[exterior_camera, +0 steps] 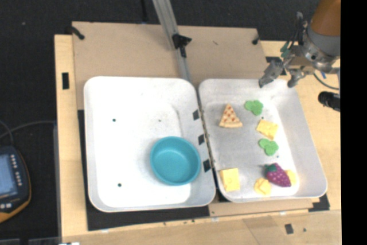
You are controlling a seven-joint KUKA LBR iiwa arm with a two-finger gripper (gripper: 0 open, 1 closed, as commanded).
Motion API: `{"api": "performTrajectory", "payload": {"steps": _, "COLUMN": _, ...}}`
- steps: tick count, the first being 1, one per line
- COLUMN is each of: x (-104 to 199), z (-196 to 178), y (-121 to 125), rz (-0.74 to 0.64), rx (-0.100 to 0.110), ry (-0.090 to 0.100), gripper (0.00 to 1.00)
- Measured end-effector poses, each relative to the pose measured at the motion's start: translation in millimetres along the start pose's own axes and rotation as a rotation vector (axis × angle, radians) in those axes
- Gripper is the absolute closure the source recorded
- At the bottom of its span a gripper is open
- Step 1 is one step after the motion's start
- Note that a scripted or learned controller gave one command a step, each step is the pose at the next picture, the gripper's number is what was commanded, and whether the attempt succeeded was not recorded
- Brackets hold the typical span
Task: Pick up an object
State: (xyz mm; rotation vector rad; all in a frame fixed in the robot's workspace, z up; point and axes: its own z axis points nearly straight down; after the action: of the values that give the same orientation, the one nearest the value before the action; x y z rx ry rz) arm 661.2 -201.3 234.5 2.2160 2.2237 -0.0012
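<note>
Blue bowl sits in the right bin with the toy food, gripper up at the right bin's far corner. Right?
Not quite: the camera view shows the blue bowl in the left bin. The toy food is in the right bin, gripper over its far corner.

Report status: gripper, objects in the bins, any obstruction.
Gripper open, holding nothing, above right white bin's far edge. Triangular pizza-slice toy and green leafy toy lie nearest. Nothing in the way.
</note>
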Motion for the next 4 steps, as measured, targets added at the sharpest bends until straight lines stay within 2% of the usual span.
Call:
{"api": "performTrajectory", "payload": {"steps": 1, "x": -0.5, "z": -0.1, "y": -0.2, "rz": -0.001, "rx": 0.001, "ry": -0.001, "gripper": 0.0}}
{"api": "performTrajectory", "payload": {"steps": 2, "x": -9.6, "z": 46.7, "y": -5.8, "rz": 0.004, "rx": 0.004, "ry": -0.001, "gripper": 0.0}}
{"api": "performTrajectory", "payload": {"steps": 3, "x": -15.7, "z": 108.7, "y": -9.3, "rz": 0.005, "rx": 0.006, "ry": 0.0, "gripper": 0.0}}
{"api": "performTrajectory", "payload": {"steps": 4, "x": -17.2, "z": 133.1, "y": -9.3, "rz": 0.005, "rx": 0.001, "ry": -0.001, "gripper": 0.0}}
